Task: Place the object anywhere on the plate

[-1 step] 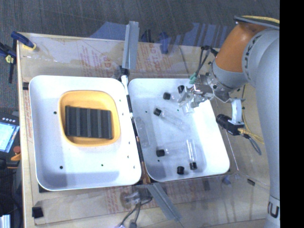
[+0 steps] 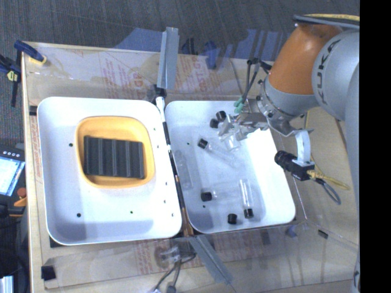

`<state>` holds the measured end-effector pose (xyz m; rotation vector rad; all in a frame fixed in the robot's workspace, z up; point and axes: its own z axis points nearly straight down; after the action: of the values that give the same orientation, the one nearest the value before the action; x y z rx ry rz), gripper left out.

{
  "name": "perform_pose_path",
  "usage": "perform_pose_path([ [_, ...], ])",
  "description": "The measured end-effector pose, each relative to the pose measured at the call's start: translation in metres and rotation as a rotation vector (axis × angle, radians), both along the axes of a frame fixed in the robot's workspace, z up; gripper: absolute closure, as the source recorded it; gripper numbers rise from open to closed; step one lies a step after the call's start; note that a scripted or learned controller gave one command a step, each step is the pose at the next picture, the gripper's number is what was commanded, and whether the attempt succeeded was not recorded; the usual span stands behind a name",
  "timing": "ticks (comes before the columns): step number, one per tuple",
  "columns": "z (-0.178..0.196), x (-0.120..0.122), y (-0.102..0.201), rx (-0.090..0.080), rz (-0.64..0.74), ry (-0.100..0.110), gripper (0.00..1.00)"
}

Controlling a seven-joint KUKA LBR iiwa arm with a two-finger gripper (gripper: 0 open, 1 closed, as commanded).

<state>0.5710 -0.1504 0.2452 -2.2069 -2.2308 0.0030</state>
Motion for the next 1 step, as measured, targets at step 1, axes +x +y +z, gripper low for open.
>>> perform_pose_path([
  [1,-0.0487,0.0427,0.0322,0.001,0.291,0.001,1.00],
])
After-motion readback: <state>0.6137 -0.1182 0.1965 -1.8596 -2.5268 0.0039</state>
